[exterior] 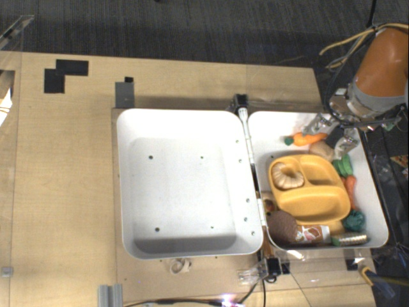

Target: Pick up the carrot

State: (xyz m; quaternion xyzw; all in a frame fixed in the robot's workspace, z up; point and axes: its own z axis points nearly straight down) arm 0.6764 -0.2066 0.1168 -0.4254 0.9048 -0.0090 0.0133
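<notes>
Gripper on my grey arm w/ the orange band sits low over the back right corner of the right-hand shallow white bin; can't tell from this angle whether it's pinching anything, too much metal and clutter around the tip.

Going left to right from my view: the left-hand shallow white bin takes up the middle of the bench, its floor showing a few small dark dots. A black post w/ a pale rod stands at the seam between the two bins.

In the right bin, the small orange carrot w/ a green leafy end lies on its side near the back wall, green end pointing left, orange body running right toward the gripper. Looks like a short, stubby toy piece, bright orange. Its right end is just beside the gripper tip, poss. touching, can't confirm.

In front of the carrot is a yellow plastic divided tray w/ a tan ridged shell-like item in its left compartment. A dark brown rounded lump sits at the bin's front left. Along the right wall: a green piece, an orange-red piece, and a teal lump near the front.
</notes>
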